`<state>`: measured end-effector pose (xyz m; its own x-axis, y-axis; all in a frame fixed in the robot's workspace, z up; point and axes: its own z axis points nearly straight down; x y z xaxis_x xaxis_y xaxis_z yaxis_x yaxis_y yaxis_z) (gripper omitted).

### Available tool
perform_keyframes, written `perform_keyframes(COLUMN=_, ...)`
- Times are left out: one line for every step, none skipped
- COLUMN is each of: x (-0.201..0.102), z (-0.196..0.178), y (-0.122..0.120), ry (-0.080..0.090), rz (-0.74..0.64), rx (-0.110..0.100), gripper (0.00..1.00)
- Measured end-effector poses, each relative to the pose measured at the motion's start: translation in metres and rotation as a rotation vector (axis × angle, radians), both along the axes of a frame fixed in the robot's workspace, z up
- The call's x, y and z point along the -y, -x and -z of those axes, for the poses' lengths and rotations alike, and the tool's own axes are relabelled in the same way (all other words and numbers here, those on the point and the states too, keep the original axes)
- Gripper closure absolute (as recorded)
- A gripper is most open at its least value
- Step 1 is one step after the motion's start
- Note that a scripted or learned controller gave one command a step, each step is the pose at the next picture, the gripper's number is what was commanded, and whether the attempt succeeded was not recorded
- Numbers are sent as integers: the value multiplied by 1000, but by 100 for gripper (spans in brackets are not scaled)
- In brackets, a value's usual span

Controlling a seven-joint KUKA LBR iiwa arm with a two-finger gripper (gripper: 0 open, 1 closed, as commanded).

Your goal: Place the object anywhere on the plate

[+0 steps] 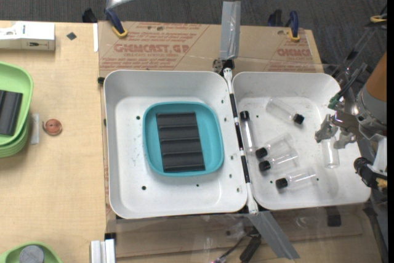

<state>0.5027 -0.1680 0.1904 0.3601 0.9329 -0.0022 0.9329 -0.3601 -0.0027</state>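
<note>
Vials of clear plastic with black caps lie scattered in the right bin, and we count about five of them. One lies near the bin's back, its cap pointing toward the right. Another lies along the left wall, just beside the divider between the two bins, with its cap at the far end. Two lie close together in the middle, caps to the left, and one more lies nearer the front edge, cap also to the left.

We see the gripper over the right side of this same bin, at the end of the arm that comes in from the right. A clear tube-like shape hangs just below it, though we cannot tell whether that is a vial held between its fingers or one lying on the bin floor beneath, nor how wide the gripper stands.

We find the plate, teal with rounded corners, in the middle of the left bin, well apart from the gripper. A black ribbed insert rests on it.

Behind both bins lies a sheet of brown cardboard held by clamps. On the wooden bench to the left sit a green tray and a small white box.
</note>
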Motion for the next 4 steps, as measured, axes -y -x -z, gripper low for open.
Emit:
perform_keyframes(x=-58, z=-40, y=25, ry=-1, rz=-65, rx=-1, gripper=100)
perform_keyframes(x=-98, z=-5, y=25, ry=-2, rz=-243, rx=0, gripper=100)
perform_keyframes(x=-166, z=0, y=25, ry=-2, rz=-449, rx=0, gripper=100)
perform_keyframes(x=-166, z=0, y=25, ry=-2, rz=-449, rx=0, gripper=0)
